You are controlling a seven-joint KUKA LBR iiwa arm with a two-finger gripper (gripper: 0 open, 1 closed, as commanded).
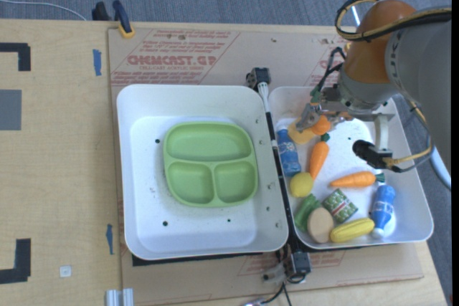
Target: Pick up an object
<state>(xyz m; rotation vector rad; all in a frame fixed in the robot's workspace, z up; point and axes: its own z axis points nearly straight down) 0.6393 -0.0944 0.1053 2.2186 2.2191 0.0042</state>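
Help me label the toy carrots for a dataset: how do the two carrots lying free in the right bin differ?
The upper carrot lies near-upright by the blue bottle; the lower carrot lies nearly sideways, mid-bin. The upper carrot's tip points toward the lemon; the lower one's points left. Both are orange.

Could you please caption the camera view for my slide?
Grey arm's pincer reaches into right white bin of toy food; green divided plate beside.

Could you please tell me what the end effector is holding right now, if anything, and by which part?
It cannot be told: the end effector sits low over an orange toy in the right bin.
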